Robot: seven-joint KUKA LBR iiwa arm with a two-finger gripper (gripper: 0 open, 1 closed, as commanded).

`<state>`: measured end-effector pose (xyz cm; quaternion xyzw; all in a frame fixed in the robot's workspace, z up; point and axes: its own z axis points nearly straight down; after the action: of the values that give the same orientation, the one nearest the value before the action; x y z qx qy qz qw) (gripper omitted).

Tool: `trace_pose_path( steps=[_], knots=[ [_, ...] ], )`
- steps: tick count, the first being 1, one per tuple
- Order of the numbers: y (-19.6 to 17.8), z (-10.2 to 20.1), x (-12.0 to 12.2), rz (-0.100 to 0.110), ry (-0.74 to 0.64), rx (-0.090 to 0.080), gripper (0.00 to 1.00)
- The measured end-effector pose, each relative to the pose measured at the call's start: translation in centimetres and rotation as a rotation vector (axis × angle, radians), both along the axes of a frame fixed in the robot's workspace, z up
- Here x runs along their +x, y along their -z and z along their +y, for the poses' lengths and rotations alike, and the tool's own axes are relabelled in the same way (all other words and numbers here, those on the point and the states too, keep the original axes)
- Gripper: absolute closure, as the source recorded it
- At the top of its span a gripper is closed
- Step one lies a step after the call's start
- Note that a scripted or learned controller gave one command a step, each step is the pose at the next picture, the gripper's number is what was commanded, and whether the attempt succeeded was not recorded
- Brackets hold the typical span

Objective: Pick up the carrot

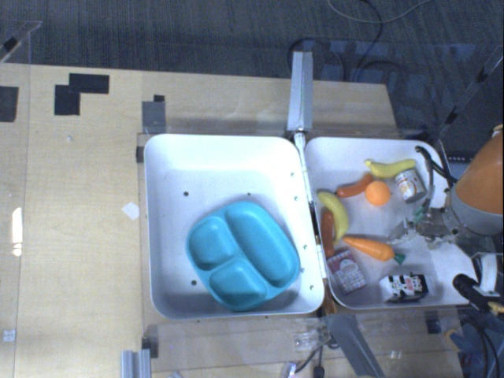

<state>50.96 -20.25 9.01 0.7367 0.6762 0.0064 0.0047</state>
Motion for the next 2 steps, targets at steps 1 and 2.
trace_pose_path(
  steps=[1,2],
  knots=[
    [0.1,3.5,8.4,0.004,-0.092,-0.004,0.00],
    [0.1,2.0,2.9,0.005,-0.098,-0.006,0.00]
  ],
)
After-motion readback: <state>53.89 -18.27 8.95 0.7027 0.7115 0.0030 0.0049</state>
